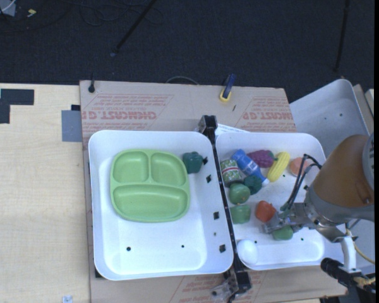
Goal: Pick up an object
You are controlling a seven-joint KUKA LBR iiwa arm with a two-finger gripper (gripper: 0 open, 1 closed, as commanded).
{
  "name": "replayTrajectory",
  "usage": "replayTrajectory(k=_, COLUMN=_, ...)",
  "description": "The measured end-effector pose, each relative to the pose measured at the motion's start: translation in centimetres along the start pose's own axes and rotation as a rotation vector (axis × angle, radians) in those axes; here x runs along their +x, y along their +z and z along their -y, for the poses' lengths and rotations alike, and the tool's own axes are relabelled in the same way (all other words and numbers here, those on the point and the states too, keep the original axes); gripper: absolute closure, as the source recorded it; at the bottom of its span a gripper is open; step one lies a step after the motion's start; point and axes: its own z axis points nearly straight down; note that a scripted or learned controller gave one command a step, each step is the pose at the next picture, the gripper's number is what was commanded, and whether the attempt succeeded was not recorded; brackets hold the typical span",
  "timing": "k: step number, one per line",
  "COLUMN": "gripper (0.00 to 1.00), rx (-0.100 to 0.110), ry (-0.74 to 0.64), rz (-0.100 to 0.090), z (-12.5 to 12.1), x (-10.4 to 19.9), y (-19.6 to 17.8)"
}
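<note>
Gripper (280, 225) low in right bin (303, 257) | grip state unclear | green object (282, 233) underneath, orientation unclear

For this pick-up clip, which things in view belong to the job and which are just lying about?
Job in hand:
- gripper, low in the right bin
- green object at the gripper
- orange-red object beside it
- other candidates in the pile: yellow corn, blue bottle, green ball

Lying about:
- green divided plate in the left bin
- dark green object beside the plate
- blue-and-yellow clamp on the cardboard

Dark carpet floor (240, 30), pale wooden bench (31, 194), cardboard sheet (145, 109), black cables (136, 14)
</note>
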Motion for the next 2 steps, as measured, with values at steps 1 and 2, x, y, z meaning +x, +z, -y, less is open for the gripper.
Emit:
replayTrajectory(k=1, gripper=1.0, rx=-0.003, ry=-0.008, rz=0.002, z=-0.6, x=0.1, y=-4.4)
replayTrajectory(k=2, gripper=1.0, rx=-0.005, ry=-0.008, rz=0.002, z=-1.4, x=0.1, y=-10.4)
